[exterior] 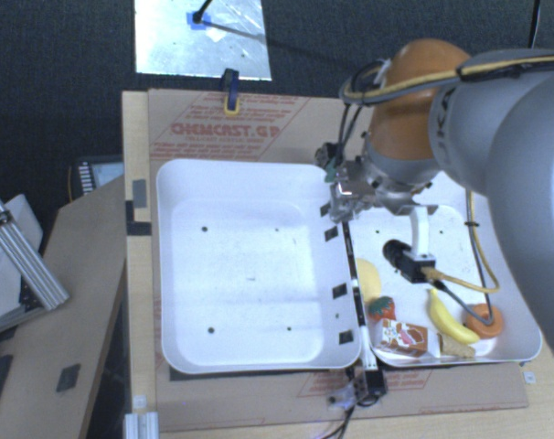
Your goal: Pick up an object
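In the right bin (524, 341), toward its near end, the loose things lie close together: a banana (446, 316), a pale yellow piece (368, 280) against the wall shared with the left bin (250, 263), a small red item (381, 309) just below that piece, an orange-and-white carton (403, 337) at the near rim, a tan scrap (458, 346) and a round orange thing (487, 319) beside the banana's tip. The gripper (367, 195) hangs over the far end of the same bin, near the dividing wall, apart from all of them. Its open or closed state cannot be told, since the wrist hides it from above, and nothing shows in its hold. Both bins sit on the counter (213, 122).
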Controlling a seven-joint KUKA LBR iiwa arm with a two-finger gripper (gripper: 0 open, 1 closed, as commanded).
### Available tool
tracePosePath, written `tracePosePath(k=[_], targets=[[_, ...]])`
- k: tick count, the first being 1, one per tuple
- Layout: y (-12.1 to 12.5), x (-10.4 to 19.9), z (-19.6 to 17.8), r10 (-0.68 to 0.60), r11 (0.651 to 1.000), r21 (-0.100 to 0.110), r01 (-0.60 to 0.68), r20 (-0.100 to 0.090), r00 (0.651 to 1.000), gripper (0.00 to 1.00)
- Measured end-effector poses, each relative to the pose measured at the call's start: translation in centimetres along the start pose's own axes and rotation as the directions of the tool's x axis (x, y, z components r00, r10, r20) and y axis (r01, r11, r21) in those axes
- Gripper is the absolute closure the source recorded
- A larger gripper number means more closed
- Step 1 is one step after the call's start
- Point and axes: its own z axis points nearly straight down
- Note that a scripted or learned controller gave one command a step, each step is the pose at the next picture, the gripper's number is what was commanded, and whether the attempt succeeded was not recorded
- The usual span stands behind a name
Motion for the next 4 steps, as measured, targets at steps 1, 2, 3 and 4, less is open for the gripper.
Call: tracePosePath(k=[1,2,3,4], targets=[[5.2,2.2,-9.6,-0.001,1.0,-0.012,0.001,-0.001,1.0,1.0],[7.2,-1.4,0.7,0.008,1.0,0.007,-0.008,0.002,1.0,1.0],[-1.4,3.3,-5.9,-0.002,1.0,0.002,0.002,-0.004,1.0,1.0],[0.2,6.6,-5.7,-0.001,1.0,0.0,0.001,-0.002,1.0,1.0]])
